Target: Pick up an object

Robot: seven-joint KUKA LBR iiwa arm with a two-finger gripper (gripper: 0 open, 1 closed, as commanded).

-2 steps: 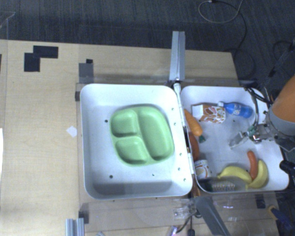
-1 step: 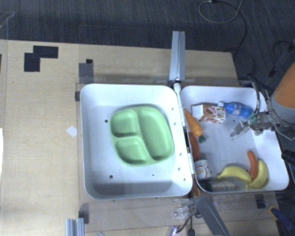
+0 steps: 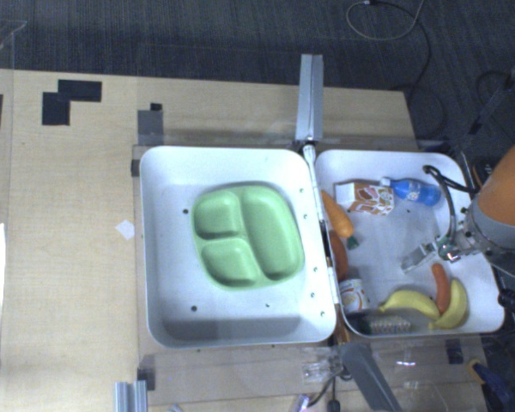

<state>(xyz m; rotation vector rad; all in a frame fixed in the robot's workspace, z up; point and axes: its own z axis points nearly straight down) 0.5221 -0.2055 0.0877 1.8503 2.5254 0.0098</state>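
The right white bin [image 3: 412, 157] holds several objects. An orange carrot [image 3: 336, 216] lies along its left wall. A small bottle [image 3: 386, 196] with a blue end lies near the back. At the front right, yellow bananas [image 3: 422, 304] lie beside a red sausage-shaped piece [image 3: 442, 287]. A small can [image 3: 352, 293] and a dark brush [image 3: 388, 323] sit at the front left. My gripper [image 3: 431, 254] hangs low over the bin's right half, just above the red piece and apart from it. Nothing shows in it.
The left white bin [image 3: 167, 230] holds a green divided plate [image 3: 245, 234]. A metal post [image 3: 310, 97] stands between the bins at the back. The arm's orange band [image 3: 508, 191] is over the right bin's right wall. Cables lie on the dark floor behind.
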